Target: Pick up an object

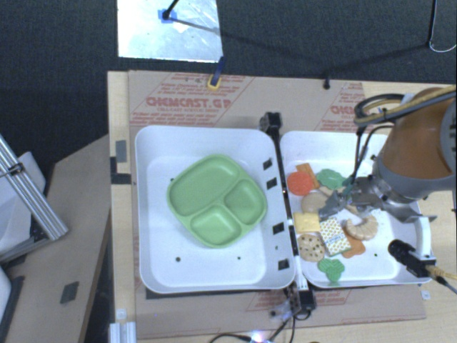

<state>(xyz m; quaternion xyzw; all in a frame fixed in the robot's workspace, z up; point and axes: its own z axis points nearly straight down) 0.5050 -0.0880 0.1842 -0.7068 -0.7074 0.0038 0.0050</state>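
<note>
- Red lettering printed on the brown board (193,95) under the bins reads roughly "CHEMCAST GP", mirrored at upper centre and again, partly cut off by the arm, at upper right; the smaller print below it is too fine to read.
- The left bin (153,191) holds a green divided plate (216,200) with three compartments, lying at its centre.
- The right bin (371,270) holds a cluster of small toy foods at its left side: an orange-red round piece (300,183), a green piece (329,178), a yellow square (308,222), a checked cracker (332,234), a speckled cookie (310,246), a tan ring (360,228) and a green leafy piece (330,268).
- The gripper (335,204) is low over this cluster, right of centre frame; whether its fingers are apart or closed, I cannot tell, and nothing is visibly between them.
- The arm (418,152) hides the bin's upper right part and is cut off at the right edge.
- A crumpled silver sheet (170,20) lies at upper left.
</note>
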